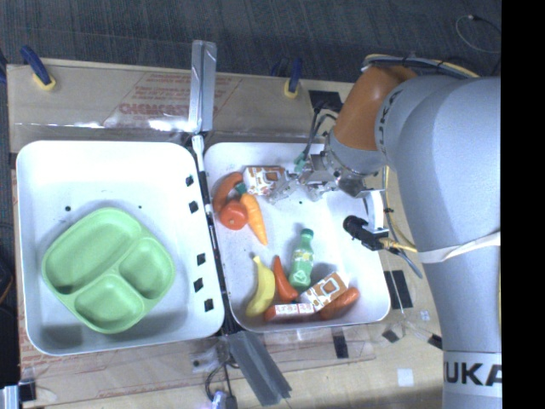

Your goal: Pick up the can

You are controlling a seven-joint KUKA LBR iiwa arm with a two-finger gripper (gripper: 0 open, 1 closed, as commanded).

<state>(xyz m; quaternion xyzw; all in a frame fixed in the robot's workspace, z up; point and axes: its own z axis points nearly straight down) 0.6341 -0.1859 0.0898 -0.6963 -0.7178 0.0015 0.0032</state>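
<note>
The can (263, 180) lies on its side at the back of the right bin (336, 228), showing a white and brown label. My gripper (306, 182) is low in the same bin, just right of the can's end and close to it. The view is too small to tell whether it touches the can. The grey arm with its orange band (368, 109) comes down from the right and covers the bin's back right corner.
Left of the can are a carrot (254, 216) and a tomato (233, 216). A green bottle (301, 261), a banana (262, 286) and a small carton (320, 295) lie at the bin's front. The left bin (34, 186) holds a green divided plate (106, 269).
</note>
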